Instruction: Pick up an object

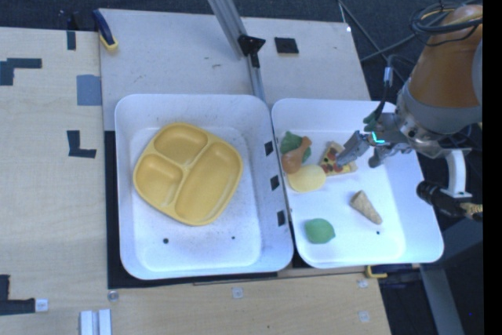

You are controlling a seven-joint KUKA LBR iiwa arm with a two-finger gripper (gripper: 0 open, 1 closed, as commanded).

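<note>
Camera view, step in hand: the approach; nothing is lifted yet, and the end effector (354,150) hangs low over the right shallow white bin (408,247).
Camera view, end effector state: its two dark fingers stand apart, with nothing seen between them.
Camera view, candidate objects: a small multicoloured toy block cluster (337,159) lies just under the fingertips; a pale yellow rounded plastic piece (307,179) sits just beside it; an orange-and-green toy vegetable (294,151) lies near the bin's left wall; a green round toy (319,231) and a tan cone-shaped piece (365,207) lie nearer the front.
Camera view, next move: likely a short descent over the cluster, then closing.
Camera view, arm pose: the grey and orange arm (443,82) reaches in from the right, wrist angled down-left.
Camera view, left bin (129,247): holds a yellow divided plastic tray (188,172).
</note>
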